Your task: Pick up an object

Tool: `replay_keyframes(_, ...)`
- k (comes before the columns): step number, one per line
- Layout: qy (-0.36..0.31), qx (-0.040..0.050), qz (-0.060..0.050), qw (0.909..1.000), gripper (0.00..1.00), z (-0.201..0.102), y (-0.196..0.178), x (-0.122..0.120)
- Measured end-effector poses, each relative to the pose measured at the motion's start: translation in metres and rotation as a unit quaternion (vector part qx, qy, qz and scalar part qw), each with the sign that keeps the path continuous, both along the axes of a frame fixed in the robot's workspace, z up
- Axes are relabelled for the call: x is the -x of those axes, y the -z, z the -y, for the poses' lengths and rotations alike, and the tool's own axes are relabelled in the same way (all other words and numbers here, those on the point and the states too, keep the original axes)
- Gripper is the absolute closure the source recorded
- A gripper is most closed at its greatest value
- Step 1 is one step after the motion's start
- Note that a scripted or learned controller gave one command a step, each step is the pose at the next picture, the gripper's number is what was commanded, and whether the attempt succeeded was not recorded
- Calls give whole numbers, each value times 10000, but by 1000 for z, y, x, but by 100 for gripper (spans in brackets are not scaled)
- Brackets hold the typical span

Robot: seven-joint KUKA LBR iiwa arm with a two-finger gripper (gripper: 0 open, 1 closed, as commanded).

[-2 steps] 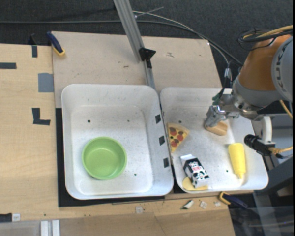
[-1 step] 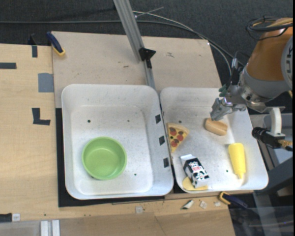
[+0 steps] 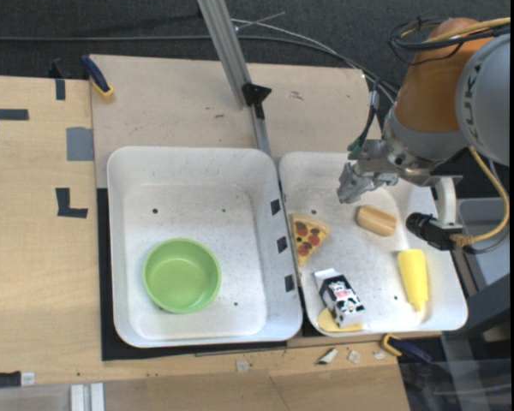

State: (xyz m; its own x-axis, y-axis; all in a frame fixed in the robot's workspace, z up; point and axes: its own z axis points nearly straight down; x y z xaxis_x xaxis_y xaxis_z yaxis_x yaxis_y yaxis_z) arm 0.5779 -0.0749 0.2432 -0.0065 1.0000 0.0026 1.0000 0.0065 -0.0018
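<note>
My gripper (image 3: 356, 187) hangs over the right bin (image 3: 373, 311), and I cannot tell how it is set. The bun (image 3: 376, 221) lies just beside it at 4 o'clock. I think it could miss and push the bun away (it looks round and may roll). I count one bun, one pizza (image 3: 308, 236), one carton (image 3: 340, 296), one corn (image 3: 414, 277), one bowl (image 3: 182, 274), two bins.

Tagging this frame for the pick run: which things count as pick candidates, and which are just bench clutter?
Pick candidates:
bread roll
yellow bottle
pizza slice
milk carton
green bowl
The gripper hangs nearest the bread roll.

Clutter:
yellow-blue clamp
metal pole
grey tape patch
</note>
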Motion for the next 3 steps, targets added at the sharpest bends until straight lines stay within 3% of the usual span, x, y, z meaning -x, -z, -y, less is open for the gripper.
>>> replay_keyframes(3,0,12,-30,10000,100,-149,24,-3)
